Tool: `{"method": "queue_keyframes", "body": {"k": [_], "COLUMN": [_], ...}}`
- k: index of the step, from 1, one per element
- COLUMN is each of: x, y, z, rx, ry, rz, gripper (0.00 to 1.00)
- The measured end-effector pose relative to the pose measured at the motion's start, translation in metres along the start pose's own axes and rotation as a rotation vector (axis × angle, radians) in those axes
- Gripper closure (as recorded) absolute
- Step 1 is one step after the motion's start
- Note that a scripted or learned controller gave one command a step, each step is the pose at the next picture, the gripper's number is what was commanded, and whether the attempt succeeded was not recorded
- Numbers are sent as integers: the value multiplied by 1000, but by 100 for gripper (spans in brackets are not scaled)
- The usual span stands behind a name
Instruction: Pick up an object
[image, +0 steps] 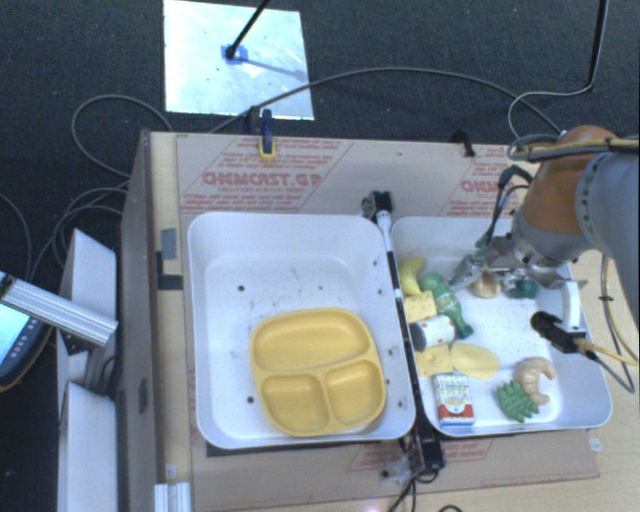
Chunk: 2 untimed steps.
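A: The claw (487, 268) hangs low at the far side of the right bin (590, 400); whether it is clenched or released cannot be told.
B: The things to pick lie there: a green bottle (447, 306), a croissant (534, 372).
A: Crowding risks a slipped or double grab.

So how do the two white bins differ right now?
The left bin carries a single yellow divided tray; the right bin carries many small items, among them a croissant and a green bottle. The hand hangs over the right bin, not the left. Both are shallow and white.
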<state>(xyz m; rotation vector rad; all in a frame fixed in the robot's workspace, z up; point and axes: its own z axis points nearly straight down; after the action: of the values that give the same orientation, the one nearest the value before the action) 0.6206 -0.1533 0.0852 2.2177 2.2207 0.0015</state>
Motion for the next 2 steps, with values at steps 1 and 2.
{"method": "queue_keyframes", "body": {"k": [1, 2], "x": [-21, -2], "y": [8, -11], "z": [-64, 1], "rx": [-2, 2], "ry": [-1, 1], "rz": [0, 0], "gripper": [0, 0]}}
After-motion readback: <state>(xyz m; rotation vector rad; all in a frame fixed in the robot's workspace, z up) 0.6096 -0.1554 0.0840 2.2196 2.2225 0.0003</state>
